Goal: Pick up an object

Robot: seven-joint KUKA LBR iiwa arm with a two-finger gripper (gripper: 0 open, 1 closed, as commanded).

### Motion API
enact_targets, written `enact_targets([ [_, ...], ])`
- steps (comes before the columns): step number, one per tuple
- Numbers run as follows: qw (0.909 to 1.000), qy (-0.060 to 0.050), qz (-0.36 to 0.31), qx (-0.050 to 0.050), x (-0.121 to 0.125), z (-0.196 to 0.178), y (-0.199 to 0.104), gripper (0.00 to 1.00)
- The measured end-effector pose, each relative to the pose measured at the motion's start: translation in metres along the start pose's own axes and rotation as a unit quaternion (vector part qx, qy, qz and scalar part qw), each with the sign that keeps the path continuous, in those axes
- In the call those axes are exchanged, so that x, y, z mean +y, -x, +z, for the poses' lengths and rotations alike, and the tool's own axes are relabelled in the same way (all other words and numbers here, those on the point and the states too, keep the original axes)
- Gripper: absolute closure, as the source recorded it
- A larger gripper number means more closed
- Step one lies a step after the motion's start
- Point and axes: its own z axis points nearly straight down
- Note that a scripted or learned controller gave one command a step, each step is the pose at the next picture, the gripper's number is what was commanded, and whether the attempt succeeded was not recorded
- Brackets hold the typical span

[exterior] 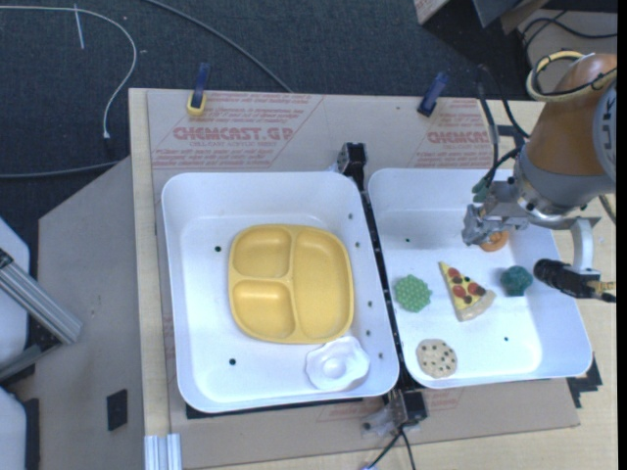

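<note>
White bins: two side by side on the bench; left bin [186, 262], right bin [558, 355].
Left bin contents: yellow divided plate [291, 282] near the middle; white fried-egg toy [336, 363] touching the plate's near edge.
Right bin contents: green lettuce-like piece [412, 293], pizza slice [464, 290], cookie [436, 357], dark teal lump [516, 281], small orange piece [493, 240].
Arm: grey with an orange band, reaching in from the right, wrist low over the far part of the right bin.
Gripper [487, 231]: down at the orange piece, right over it or touching it; finger spread impossible to tell, tips blurred against the piece.
Likely target: the orange piece, half hidden beneath the gripper; no proof of a hold.
Position of target: far right quarter of the right bin, apart from the pizza slice and the teal lump.
Risk, slip: piece small and probably rounded, so apt to squirt out sideways under closing fingers.
Risk, empty lift: contact off centre, so piece left lying in the bin.
Risk, nudge: sideways drift while low, so pizza slice or teal lump pushed.
Risk, floor contact: wrist too low, so tips scraping the bin bottom.
</note>
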Motion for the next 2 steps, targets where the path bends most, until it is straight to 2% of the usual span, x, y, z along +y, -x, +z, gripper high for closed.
enact_targets([
  [2, 1.0000, 0.000, 0.000, 0.000, 0.005, -0.090, -0.007, 1.00],
])
